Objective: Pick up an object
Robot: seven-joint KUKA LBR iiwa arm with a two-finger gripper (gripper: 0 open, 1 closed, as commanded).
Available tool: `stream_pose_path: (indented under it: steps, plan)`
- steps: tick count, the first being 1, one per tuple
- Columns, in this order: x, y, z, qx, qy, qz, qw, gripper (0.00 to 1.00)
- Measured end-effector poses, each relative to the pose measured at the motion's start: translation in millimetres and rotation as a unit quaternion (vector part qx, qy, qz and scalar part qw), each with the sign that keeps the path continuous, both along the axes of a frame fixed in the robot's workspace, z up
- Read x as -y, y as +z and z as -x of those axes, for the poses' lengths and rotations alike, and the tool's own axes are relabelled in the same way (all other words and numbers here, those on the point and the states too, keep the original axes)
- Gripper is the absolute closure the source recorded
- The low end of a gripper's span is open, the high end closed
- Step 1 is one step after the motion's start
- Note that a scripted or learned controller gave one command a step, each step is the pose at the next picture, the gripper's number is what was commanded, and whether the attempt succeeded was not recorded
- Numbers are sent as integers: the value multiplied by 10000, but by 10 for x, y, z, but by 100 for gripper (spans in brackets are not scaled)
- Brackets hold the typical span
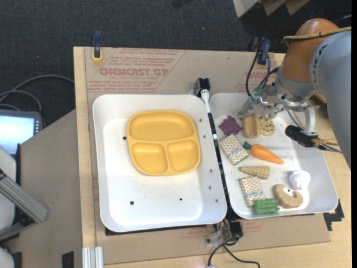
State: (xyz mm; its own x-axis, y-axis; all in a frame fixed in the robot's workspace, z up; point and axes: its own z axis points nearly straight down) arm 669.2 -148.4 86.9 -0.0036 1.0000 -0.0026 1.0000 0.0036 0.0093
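Currently arm reaches over right bin far edge, tool state unclear, above two cookies; one carrot.

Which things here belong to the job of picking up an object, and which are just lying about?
Belong to the job:
hand
cookie and tan piece, just under the hand
right bin

Lying about:
purple piece
carrot
cone
two checked packets
green piece
bagel
white piece
yellow tray in left bin
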Motion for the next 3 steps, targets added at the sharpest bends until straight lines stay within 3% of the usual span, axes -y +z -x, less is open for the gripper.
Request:
stream_pose_path:
  steps: [1,2,3]
  plan:
    - [8,100,22,-10,-13,0,10000,100]
    - [496,897,217,1,-38,15,10000,100]
    - [461,838,220,-35,-19,-4,10000,0]
